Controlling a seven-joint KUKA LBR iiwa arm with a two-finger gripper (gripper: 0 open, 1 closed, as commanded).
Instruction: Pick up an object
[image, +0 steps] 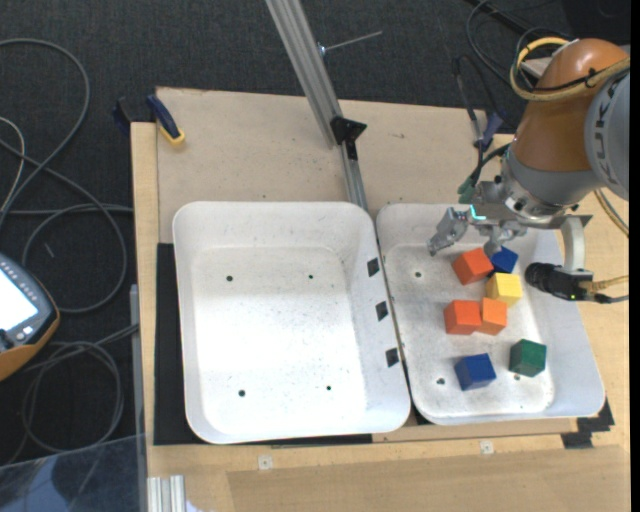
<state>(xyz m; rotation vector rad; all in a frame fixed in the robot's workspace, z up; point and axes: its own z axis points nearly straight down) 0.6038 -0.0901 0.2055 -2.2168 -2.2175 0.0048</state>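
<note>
- Seven coloured blocks lie in the right bin; nearest the camera sit a blue block and a green block.
- Farther back, two orange blocks touch below a yellow block.
- Farthest, the gripper hangs with fingers spread, gripping nothing, just above another orange block.

Both white bins, left and right, look like matt moulded plastic, speckled with dark scuffs. The bench is bare, dull wood. The slanted pole is brushed metal. The arm's orange band is glossy, the coloured blocks smooth and matt
</note>
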